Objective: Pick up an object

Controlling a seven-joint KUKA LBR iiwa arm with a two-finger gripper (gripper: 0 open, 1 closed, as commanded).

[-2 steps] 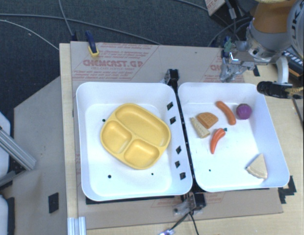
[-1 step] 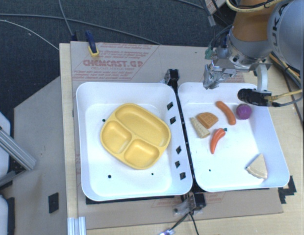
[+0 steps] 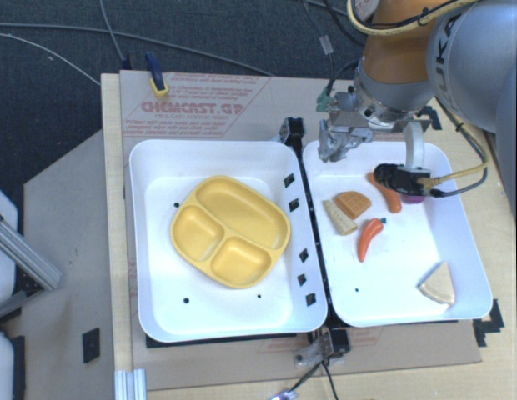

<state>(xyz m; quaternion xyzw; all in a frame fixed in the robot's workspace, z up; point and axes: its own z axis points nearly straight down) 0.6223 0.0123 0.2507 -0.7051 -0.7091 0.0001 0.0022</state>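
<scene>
My gripper (image 3: 337,142) hangs over the far left corner of the right bin (image 3: 467,248), with nothing seen in it. Just in front of it lie a brown toast slice (image 3: 353,202) and a pale bread wedge (image 3: 339,217), touching each other. A red-orange chili pepper (image 3: 369,238) lies in front of them, near the bin's middle. An orange sausage-like piece (image 3: 390,197) and a small purple thing (image 3: 414,197) lie to the right of the gripper. A pale sandwich triangle (image 3: 439,285) rests near the front right corner.
A yellow divided plate (image 3: 232,232) takes up the middle of the left bin (image 3: 150,223). The divider (image 3: 304,223) between the bins carries black clips. A blue and yellow clamp (image 3: 156,73) sits on the board behind the bins. Cables run across the dark floor beyond.
</scene>
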